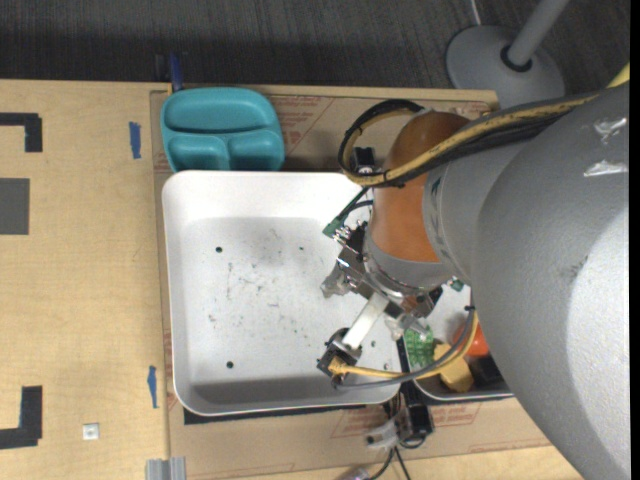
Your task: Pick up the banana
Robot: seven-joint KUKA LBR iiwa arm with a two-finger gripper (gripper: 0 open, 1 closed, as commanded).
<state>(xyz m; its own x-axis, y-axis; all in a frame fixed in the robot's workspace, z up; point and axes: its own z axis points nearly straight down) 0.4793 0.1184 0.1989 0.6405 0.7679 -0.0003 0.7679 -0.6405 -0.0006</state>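
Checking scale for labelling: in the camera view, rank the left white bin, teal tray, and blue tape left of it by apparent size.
Largest to smallest:
1. white bin
2. teal tray
3. blue tape

Banana: only a dull-yellow stub showed, lying in the right-hand bin near its front left corner, mostly hidden; pose couldn't be told.

the grey arm covered most of the right bin; an orange thing and a yellow thing showed partly.
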